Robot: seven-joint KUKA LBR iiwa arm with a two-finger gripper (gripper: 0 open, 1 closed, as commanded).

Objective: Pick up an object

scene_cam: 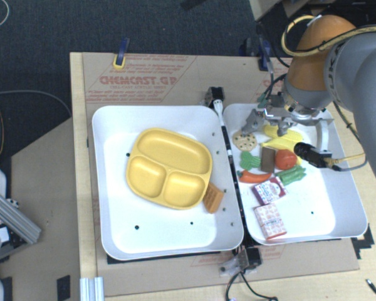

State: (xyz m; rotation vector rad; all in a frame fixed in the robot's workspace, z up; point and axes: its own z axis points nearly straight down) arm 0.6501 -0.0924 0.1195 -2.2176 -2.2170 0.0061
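Observation:
My gripper (283, 121) hangs low over the far end of the right bin (338, 212), below the arm's orange band (313, 49). Right under it lies a yellow toy food piece (282, 137). Around that are a round cookie (244, 141), a red tomato (287, 159), a brown block (267, 160), green pieces (293, 175) and a red-orange chili (255, 176). Nothing can be seen held in the gripper, and its own body hides its tips.
Two small packets (268, 190) (270, 221) lie nearer the front of the right bin. The left bin (113, 218) holds a yellow divided plate (169, 168) with a brown waffle piece (213, 198) at its corner. A black divider (229, 162) separates the bins.

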